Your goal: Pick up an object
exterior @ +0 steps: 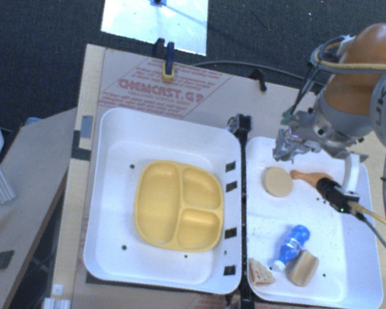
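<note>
Pincer (284,153): hangs over the right bin's (355,286) far end; grip state hidden, cannot tell.
Wooden spoon (278,181): just below the pincer, apart.

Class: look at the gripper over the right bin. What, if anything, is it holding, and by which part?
Nothing visibly held: the gripper hangs just above the round tan disc, with no object between its fingers.

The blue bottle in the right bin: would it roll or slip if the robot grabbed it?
The blue bottle lies on its side, so a nudge would probably roll it. It looks like small, smooth plastic: likely light, perhaps slippery. The tan block beside it might stop a roll that way.
</note>
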You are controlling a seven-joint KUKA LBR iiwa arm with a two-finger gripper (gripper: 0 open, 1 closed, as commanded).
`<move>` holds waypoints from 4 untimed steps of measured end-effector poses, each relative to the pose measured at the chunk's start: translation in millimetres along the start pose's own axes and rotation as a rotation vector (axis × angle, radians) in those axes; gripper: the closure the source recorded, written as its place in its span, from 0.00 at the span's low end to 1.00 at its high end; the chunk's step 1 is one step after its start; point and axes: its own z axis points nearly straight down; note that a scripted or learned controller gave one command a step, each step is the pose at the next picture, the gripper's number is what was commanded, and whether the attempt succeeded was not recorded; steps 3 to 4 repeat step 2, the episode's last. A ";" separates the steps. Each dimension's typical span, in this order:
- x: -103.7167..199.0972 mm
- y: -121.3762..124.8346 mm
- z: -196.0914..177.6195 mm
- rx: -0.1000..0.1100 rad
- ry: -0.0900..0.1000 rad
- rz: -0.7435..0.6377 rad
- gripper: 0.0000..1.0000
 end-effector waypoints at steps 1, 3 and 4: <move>54.7 -12.1 3.8 0.000 0.000 -0.001 1.00; 106.1 -18.5 9.7 -0.001 0.001 -0.002 1.00; 106.1 -18.5 9.7 -0.001 0.001 -0.002 1.00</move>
